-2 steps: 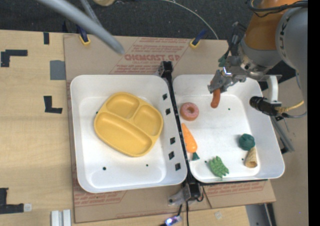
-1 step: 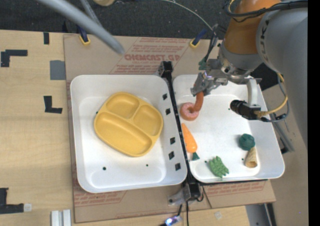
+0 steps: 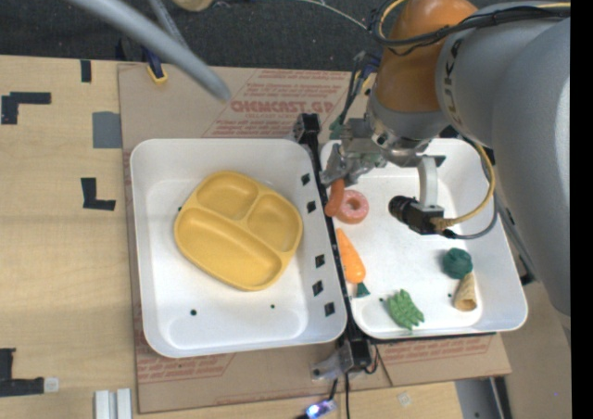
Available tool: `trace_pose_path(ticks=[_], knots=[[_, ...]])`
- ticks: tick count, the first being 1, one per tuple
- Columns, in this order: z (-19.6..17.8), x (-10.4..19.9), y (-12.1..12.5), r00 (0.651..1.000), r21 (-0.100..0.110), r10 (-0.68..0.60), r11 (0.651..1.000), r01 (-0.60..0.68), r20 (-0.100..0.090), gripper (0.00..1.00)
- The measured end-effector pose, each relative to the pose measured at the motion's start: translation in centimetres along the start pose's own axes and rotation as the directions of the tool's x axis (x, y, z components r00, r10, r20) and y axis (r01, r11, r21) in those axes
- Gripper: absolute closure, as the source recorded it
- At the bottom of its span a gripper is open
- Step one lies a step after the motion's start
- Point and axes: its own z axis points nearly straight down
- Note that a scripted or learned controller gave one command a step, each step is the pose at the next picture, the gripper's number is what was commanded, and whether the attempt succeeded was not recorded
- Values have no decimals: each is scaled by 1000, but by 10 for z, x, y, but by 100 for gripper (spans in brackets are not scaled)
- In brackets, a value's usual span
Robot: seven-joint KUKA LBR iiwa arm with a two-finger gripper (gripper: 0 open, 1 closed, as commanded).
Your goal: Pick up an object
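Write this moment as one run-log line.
gripper: above donut, right bin | carrot: lying there | tray: left bin

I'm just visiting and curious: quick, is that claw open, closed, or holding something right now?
Claw: cannot be told from this view; it sits just above the pink donut in the right bin.

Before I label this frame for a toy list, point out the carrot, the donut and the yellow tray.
carrot [image 3: 351,260]: camera view, middle of its orange body.
donut [image 3: 352,208]: camera view, on its pink ring.
yellow tray [image 3: 227,241]: camera view, floor of its largest compartment.
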Motion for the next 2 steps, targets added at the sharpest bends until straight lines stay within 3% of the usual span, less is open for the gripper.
trace_pose_path(ticks=[1,2], knots=[[7,52,-17,1000,1,0,1000,0,0,100],[-11,98,-40,1000,-1,-1,1000,1,0,100]])
